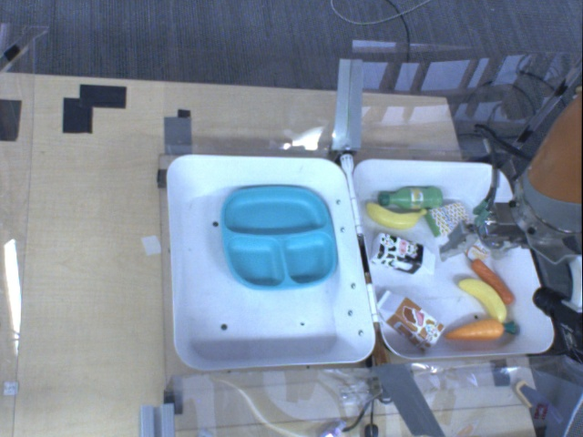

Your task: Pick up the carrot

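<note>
While the gripper hovers in the right bin, we cannot tell its jaw opening; the carrot lies near the front rim.

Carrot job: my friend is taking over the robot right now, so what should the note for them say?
Gripper: low in the right bin, above the middle of its toys. I cannot tell if it is open or shut, and nothing shows in its grip.
Carrots: there look to be two. One carrot lies by the near right corner, beside a banana. A slimmer orange one lies just below the gripper.
Also in that bin: a second banana, a green bottle and small boxes.
Left bin: holds a blue tray.
Done: no carrot is lifted yet.
Left: grasp a carrot and lift it.
</note>
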Action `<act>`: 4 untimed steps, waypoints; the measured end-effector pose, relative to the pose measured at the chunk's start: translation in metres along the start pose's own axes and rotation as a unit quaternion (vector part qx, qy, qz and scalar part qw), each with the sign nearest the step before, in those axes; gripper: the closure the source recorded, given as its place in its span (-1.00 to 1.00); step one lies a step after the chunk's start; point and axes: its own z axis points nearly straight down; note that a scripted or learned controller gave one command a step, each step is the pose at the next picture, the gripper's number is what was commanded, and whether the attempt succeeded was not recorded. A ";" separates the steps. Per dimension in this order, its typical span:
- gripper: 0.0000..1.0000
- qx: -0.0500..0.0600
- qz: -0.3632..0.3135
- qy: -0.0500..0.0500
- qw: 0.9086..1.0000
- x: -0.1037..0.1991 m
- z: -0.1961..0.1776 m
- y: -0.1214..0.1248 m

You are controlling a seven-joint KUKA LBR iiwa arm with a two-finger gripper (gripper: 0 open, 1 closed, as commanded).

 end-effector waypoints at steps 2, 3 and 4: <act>-1.00 -0.006 -0.022 -0.001 1.000 0.025 0.136 0.013; -1.00 -0.008 0.007 -0.001 1.000 0.038 0.135 -0.014; -1.00 -0.005 0.091 0.000 0.996 0.039 0.136 0.034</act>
